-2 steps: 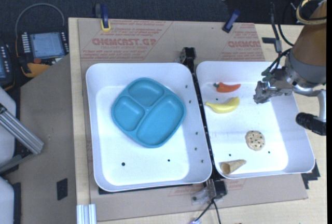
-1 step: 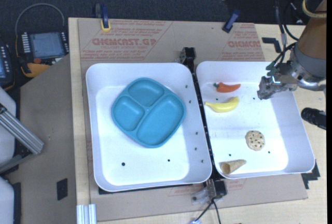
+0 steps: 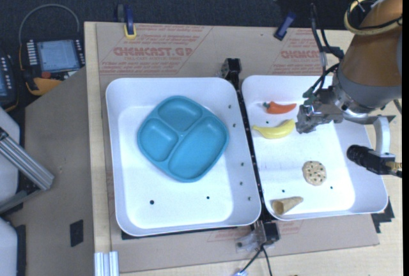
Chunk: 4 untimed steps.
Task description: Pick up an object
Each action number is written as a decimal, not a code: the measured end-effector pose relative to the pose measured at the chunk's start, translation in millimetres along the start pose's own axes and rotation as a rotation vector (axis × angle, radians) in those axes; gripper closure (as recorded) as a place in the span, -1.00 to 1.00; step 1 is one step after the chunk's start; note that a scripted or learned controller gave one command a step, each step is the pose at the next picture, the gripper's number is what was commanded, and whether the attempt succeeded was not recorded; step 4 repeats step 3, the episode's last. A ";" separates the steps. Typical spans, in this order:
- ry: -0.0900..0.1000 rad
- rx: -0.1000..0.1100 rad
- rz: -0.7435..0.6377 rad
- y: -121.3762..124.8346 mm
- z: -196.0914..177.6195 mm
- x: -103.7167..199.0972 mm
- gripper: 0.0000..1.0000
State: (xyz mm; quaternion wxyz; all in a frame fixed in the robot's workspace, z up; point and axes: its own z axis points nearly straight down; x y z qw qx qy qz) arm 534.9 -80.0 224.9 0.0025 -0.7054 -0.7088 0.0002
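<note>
The right bin (image 3: pixel 358 201) holds a yellow banana (image 3: pixel 273 131), an orange carrot (image 3: pixel 279 108), a round cookie (image 3: pixel 314 172) and a tan cone-shaped piece (image 3: pixel 285 205). My gripper (image 3: pixel 304 120) hangs over the upper part of that bin, just right of the banana's end and below the carrot. The grey arm with its orange band reaches in from the right edge. From this angle the gripper looks dark and compact.
The left bin (image 3: pixel 128 191) carries a blue divided plate (image 3: pixel 183 137). A black clamp (image 3: pixel 231 68) sits at the top of the divider between the bins. Cables run down the arm at upper right. A black part of the arm (image 3: pixel 367 158) juts over the right bin's right side.
</note>
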 end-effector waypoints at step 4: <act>-0.001 -0.003 -0.003 -19.4 -14.9 170.2 1.00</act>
